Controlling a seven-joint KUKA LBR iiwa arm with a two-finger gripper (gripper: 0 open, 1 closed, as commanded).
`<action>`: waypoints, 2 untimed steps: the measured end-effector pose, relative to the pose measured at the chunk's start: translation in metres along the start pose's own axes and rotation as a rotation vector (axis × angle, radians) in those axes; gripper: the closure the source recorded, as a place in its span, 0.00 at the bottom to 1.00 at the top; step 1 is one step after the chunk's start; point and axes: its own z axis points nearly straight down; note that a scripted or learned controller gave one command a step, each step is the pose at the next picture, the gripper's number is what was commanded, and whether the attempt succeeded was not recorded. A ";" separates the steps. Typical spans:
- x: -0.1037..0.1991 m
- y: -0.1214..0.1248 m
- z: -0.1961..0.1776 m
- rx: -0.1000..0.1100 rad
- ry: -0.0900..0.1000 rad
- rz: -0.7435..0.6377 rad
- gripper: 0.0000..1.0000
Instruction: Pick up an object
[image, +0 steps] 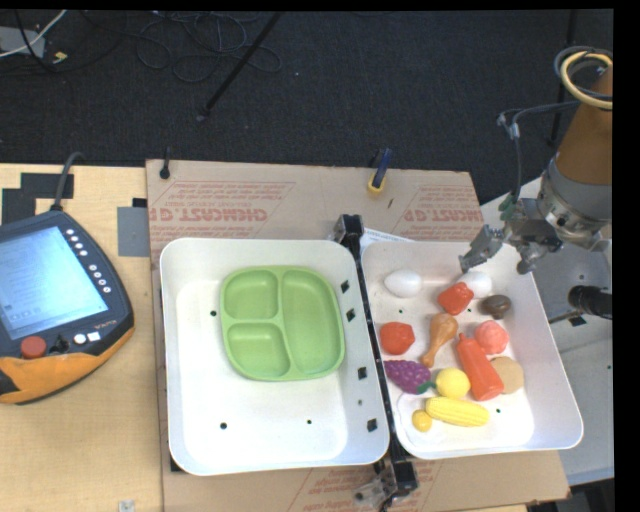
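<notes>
While the right bin (560, 420) holds the toy food, nearest its front rim lies a yellow corn cob (458, 412), long axis running left to right along that rim, with a lemon (452, 383) and purple grapes (407, 375) just behind it. Farther back in the bin, a carrot (479, 368) lies slanted with one end toward the rim, a drumstick (439, 338) angles up to the right, and a white egg (404, 283) sits near the far wall. Above the bin's far right corner hangs the gripper (503, 254), fingers spread apart and grasping nothing.
</notes>
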 end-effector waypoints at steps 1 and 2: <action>0.000 0.002 -0.007 -0.012 -0.002 -0.002 0.00; 0.000 0.004 0.057 -0.005 0.000 -0.003 0.00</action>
